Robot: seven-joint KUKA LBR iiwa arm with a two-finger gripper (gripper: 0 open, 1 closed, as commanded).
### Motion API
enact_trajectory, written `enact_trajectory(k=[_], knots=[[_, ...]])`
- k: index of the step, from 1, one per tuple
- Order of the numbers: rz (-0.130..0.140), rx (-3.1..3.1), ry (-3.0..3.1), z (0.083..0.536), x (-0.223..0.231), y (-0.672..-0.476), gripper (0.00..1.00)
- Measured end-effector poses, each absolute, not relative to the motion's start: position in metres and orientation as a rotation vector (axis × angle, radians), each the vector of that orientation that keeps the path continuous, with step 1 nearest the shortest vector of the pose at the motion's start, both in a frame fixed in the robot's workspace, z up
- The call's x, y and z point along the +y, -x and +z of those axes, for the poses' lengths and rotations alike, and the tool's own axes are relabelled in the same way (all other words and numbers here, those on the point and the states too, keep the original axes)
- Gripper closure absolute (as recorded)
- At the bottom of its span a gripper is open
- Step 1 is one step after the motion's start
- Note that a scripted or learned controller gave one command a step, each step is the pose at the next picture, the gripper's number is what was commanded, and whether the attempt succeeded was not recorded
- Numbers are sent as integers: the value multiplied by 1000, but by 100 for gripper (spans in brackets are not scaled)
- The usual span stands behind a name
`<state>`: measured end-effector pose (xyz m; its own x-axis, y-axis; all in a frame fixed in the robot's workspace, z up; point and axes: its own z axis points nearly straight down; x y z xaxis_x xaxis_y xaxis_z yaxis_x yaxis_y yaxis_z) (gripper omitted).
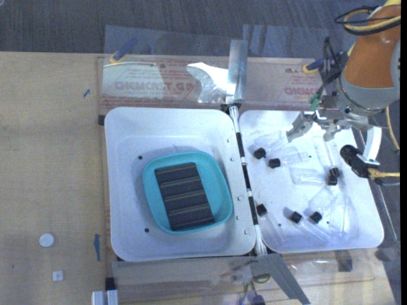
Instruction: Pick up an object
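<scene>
My main worry from here is the stock itself: the right-hand shallow white bin (365,230) holds several clear plastic vials with small black caps (274,163), lying flat and scattered, and their see-through bodies barely stand out against the white floor. I judge a descent could easily land beside a tube, or nudge it so it rolls off. Some lie close together near that bin's front edge, so a closing pinch might catch two or none.

The two-finger gripper (315,127) hangs over the back of the right bin, just inside its rear wall, fingers spread apart and pointing down with nothing between them. The grey arm with the orange band (372,62) leans in above that bin's far right corner, cables trailing off its side.

The nearest vials lie just forward of the fingertips, toward the bin's middle. Left of the right bin, its twin (121,189) carries a teal rounded tray with a dark ribbed insert (185,192).
</scene>
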<state>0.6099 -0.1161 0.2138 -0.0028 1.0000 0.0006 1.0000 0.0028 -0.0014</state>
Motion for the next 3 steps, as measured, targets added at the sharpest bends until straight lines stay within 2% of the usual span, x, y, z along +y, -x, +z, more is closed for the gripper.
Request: enact_trajectory(k=[1, 2, 3], knots=[[0, -2250, 2192, 137, -216, -595, 0], [-25, -2271, 2166, 89, -211, -595, 0], [-25, -2293, 2144, 90, -212, -540, 0]])
